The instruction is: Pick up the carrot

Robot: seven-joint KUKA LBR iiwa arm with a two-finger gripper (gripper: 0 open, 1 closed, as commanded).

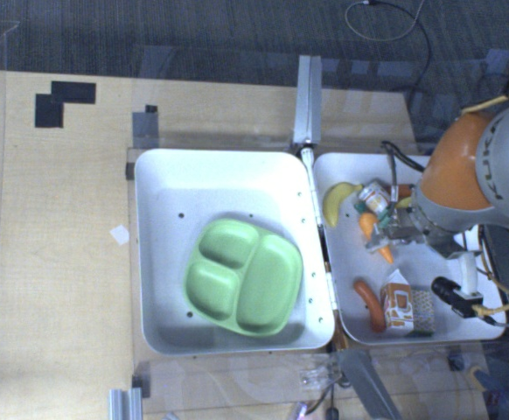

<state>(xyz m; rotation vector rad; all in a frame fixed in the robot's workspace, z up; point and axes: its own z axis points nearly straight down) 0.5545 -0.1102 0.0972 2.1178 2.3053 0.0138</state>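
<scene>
1. The pale wooden surface [53, 261] takes up the left part of the view, with black markings near its upper left corner.
2. The left white bin [158, 182] sits on it, holding a green divided plate [244, 276] with three compartments, lying toward the bin's lower right.
3. A metal bar [306, 103] stands at the top of the gap between the two bins.
4. The right white bin [346, 309] lies just beside the left one. A yellow banana [337, 201] rests near its upper left corner.
5. The carrot [373, 231] lies just right of the banana, in the upper middle of the right bin, with its orange body partly covered by the hand.
6. Lower in that bin, a red sausage [369, 304] lies beside a small orange-and-white carton [399, 309].
7. The hand [393, 226] is down over the carrot; whether its fingers are spread or pinching the carrot cannot be told.
8. The grey arm with its orange band [464, 169] enters from the right.
</scene>
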